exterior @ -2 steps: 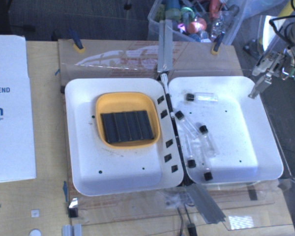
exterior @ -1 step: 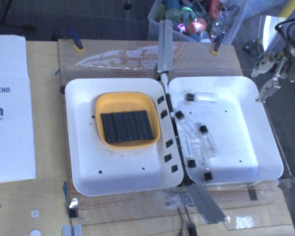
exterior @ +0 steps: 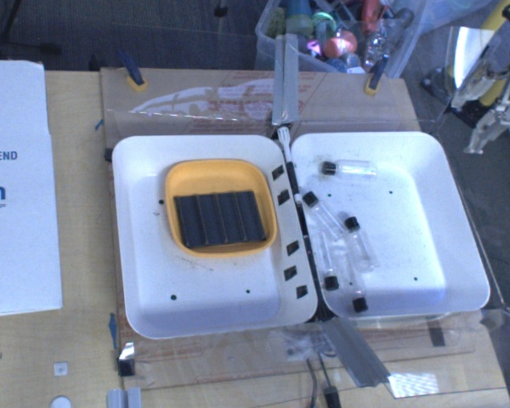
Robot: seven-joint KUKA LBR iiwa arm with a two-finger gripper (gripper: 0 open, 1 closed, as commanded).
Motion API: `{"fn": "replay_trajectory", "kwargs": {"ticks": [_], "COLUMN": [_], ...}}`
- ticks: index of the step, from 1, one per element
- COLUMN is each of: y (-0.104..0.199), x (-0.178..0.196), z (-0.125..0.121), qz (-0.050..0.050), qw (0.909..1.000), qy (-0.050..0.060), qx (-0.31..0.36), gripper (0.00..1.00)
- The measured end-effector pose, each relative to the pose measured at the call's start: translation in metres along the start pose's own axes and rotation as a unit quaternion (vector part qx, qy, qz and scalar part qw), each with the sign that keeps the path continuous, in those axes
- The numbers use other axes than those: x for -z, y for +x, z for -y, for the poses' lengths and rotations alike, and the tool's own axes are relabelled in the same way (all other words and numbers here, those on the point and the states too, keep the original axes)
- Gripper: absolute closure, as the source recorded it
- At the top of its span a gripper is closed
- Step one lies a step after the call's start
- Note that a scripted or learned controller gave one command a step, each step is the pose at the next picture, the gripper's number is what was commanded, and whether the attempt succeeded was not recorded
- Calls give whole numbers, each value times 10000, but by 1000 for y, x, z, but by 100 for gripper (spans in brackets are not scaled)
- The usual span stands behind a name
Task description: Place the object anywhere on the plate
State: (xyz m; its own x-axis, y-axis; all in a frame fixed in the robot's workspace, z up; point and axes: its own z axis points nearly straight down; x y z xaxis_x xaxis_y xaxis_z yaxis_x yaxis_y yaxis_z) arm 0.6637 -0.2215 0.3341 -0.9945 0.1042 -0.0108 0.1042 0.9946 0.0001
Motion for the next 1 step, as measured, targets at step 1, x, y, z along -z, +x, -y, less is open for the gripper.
{"fn": "replay_trajectory", "kwargs": {"ticks": [1], "y": [2], "x": [-35], "z": [-1], "qz": [-33], "qw": [9992], "qy": [-9], "qx": [390], "gripper": [0]}}
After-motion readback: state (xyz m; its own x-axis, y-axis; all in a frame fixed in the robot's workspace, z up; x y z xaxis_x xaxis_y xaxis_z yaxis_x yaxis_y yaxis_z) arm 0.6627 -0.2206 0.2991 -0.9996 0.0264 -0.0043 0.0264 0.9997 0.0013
